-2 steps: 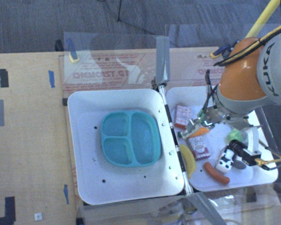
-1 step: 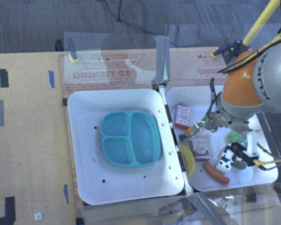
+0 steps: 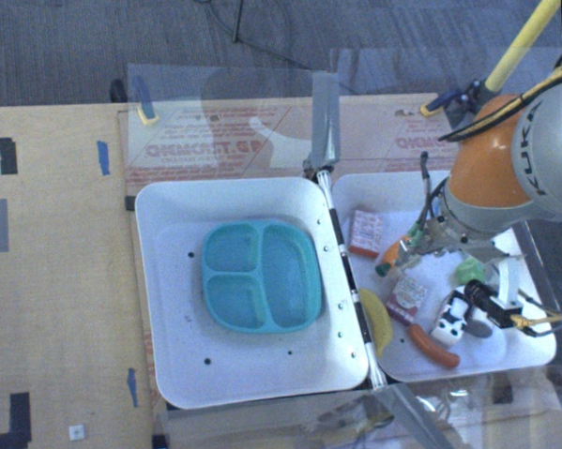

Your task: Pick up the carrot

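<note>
The carrot (image 3: 391, 253) is a small orange piece with a green end. It lies in the right bin (image 3: 537, 351) near its left wall, just below a pink packet (image 3: 366, 231). My gripper (image 3: 409, 252) hangs from the orange-banded wrist, low over the bin. Its tip is right against the carrot's right side, and the gripper body hides part of the carrot.
The right bin also holds a yellow banana (image 3: 378, 319), a clear packet (image 3: 409, 293), a red sausage (image 3: 433, 345), a black-and-white toy (image 3: 454, 319) and a green item (image 3: 469, 271). A teal divided plate (image 3: 262, 276) sits in the left bin (image 3: 171, 365).
</note>
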Available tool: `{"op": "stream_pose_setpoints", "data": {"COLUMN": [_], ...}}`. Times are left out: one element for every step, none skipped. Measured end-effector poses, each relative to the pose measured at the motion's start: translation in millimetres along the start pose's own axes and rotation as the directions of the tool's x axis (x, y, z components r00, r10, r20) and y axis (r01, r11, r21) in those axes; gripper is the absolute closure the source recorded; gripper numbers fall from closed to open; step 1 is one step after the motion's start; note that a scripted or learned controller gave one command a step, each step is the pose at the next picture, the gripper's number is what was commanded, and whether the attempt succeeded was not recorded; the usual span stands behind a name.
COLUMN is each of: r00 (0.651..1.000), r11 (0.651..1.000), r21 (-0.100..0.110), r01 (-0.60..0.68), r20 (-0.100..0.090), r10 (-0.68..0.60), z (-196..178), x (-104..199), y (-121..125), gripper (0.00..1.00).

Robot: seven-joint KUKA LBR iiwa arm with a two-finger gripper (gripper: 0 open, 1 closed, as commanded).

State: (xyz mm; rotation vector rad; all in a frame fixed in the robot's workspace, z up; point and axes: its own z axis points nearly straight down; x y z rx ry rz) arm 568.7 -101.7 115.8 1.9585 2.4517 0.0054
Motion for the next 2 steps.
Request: {"op": "stream_pose_setpoints", "data": {"r00": [0.989,0.927], "r11": [0.989,0.927], "r21": [0.004,0.002], "r01": [0.147,0.376], "r20": [-0.002,-0.002], "r10": [-0.147,-0.376], "z": [-22.8,-69.3], "x": [-11.0,85.3], "y": [-35.4,-35.6], "gripper": [1.0,1.0]}}
